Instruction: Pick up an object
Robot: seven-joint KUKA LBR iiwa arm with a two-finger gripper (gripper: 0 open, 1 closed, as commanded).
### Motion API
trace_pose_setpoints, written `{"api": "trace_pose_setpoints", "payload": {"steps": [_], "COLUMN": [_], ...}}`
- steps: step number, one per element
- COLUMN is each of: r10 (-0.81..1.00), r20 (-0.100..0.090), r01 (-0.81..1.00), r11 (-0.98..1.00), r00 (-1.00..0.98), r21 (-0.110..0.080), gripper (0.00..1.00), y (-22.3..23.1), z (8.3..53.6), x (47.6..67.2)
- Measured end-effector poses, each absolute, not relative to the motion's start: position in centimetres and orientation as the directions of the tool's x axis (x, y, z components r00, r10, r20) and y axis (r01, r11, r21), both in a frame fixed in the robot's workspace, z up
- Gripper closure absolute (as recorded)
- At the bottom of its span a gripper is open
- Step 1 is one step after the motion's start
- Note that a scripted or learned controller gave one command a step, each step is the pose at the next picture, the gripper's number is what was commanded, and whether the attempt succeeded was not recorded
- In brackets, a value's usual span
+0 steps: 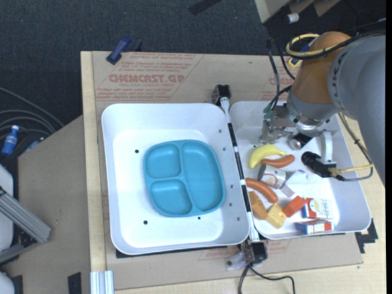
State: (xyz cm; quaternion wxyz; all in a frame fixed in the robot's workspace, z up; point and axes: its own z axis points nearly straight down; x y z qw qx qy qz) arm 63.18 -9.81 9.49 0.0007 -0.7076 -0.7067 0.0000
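Observation:
The right bin (352, 192) holds a pile of toy food. A yellow banana (260, 155) lies near its left wall, with an orange-red sausage (279, 161) touching it on the right. Lower down are a second sausage (262, 190), a small grey and brown piece (274, 177), yellow-orange chunks (268, 212), a red-orange piece (296, 204) and a white carton (318, 208). My gripper (275, 128) hangs at the back of this bin, just behind the banana and above it. Nothing can be seen held in it.
The left bin (119, 164) holds a blue divided plate (184, 177). A black clamp (222, 94) sits at the back where the bins meet. A small blue object (119, 49) lies off the bench's far left corner. Cables run along the left floor.

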Motion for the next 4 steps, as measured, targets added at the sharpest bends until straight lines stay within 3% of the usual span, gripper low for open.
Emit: {"api": "trace_pose_setpoints", "payload": {"steps": [1,2,3,4], "r10": [1.000,1.000,1.000,1.000], "r20": [0.001,0.000,0.000,0.001], "r01": [1.000,1.000,1.000,1.000], "r11": [-0.001,0.000,-0.001,-0.002], "r00": [0.001,0.000,0.001,0.002], "r21": [-0.001,0.000,-0.002,0.000], "gripper": [0.00,0.00,0.00,1.00], "y": [-9.8,-9.7,-10.5,-10.5], "z": [9.5,8.5,8.4,9.4], "x": [63.2,66.7,57.5,57.5]}}
